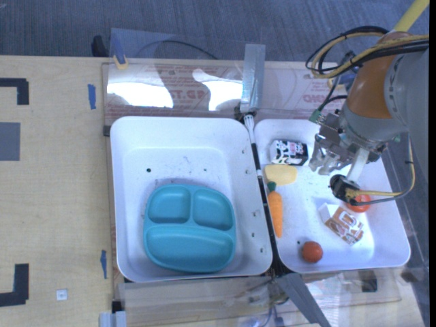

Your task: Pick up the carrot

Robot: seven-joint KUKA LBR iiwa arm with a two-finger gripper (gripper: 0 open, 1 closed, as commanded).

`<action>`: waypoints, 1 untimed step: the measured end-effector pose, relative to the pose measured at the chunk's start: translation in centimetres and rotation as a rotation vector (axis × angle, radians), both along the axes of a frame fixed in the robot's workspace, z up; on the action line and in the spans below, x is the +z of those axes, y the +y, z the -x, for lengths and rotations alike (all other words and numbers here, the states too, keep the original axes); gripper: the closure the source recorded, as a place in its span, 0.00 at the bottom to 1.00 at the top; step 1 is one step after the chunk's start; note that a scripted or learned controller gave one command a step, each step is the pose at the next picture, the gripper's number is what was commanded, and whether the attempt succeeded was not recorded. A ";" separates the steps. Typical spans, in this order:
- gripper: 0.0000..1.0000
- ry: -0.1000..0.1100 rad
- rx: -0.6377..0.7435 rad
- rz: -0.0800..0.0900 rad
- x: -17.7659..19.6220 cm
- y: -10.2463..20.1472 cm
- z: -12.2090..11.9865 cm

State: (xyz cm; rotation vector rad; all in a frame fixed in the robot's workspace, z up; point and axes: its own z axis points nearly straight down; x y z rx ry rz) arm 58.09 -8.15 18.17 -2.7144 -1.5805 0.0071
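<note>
The carrot (pixel 275 213), orange with a small green top, lies lengthwise along the left wall of the right bin (pixel 388 251). My gripper (pixel 324 162) hangs over the upper middle of that bin, up and to the right of the carrot and apart from it. Nothing shows between its fingers.
In the right bin lie a yellow piece (pixel 282 174) just above the carrot, a black-and-white cow toy (pixel 289 151), a red tomato (pixel 312 251) and an orange-and-white packet (pixel 345 225). The left bin (pixel 136 142) holds a blue divided plate (pixel 190 227).
</note>
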 end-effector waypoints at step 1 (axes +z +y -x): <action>1.00 0.000 -0.047 0.000 0.0 1.7 -2.9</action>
